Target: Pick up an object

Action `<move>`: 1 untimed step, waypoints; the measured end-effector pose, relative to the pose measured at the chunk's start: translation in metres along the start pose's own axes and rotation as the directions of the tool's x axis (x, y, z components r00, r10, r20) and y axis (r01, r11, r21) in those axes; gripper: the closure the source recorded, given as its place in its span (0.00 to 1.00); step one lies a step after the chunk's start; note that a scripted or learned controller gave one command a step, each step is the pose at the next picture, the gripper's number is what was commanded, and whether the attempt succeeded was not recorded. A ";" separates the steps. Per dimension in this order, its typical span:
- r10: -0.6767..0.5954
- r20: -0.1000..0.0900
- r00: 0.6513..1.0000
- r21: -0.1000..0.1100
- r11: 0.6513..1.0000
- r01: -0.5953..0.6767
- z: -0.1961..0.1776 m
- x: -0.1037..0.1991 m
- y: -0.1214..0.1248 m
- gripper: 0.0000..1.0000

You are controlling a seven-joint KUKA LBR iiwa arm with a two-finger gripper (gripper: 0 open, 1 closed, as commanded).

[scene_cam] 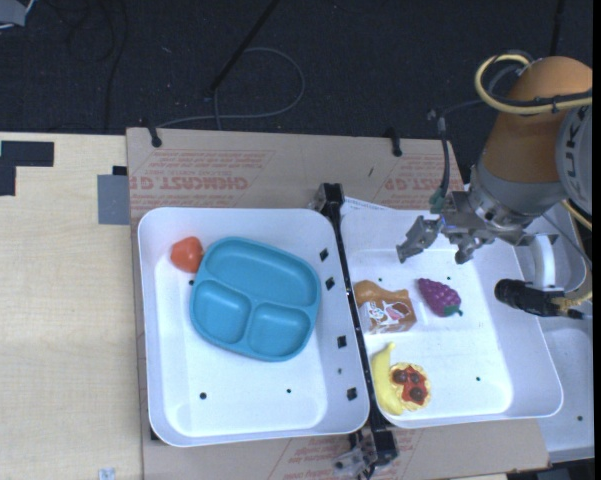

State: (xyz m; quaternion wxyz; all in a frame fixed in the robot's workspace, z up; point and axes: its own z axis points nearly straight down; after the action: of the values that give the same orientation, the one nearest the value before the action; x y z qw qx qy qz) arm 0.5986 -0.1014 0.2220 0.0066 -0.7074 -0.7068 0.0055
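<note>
Presently the claw (438, 241) is seen hanging over the far part of the right bin (532, 388), its two fingers (417, 239) spread wide with nothing between them. The grey arm (525, 158) with its orange band is seen reaching in from the right, behind the claw. Just in front of the claw, a little nearer the camera, a purple bunch of grapes (439, 296) is lying on the bin floor, apart from the fingertips. To the left of the grapes, and below the claw's left finger, a small brown-and-white packet (384, 307) is found near the divider between the bins. Further toward the near edge, well apart from the claw, a yellow banana (381, 368) is laid beside a round yellow piece with red spots (411, 386) (what it is cannot be told); the two are touching. Far to the claw's left, in the left bin (170, 388), a blue divided plate (255, 298) is set, with an orange-red ball (186, 254) just beside its far left corner. Both bins are carried on the counter (50, 318).
</note>
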 end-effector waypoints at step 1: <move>-0.002 0.001 1.000 -0.013 1.000 0.002 -0.008 0.000 0.002 0.00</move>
State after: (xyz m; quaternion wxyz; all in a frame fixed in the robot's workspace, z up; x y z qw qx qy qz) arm 0.6010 -0.1015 0.2302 0.0015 -0.7068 -0.7074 0.0011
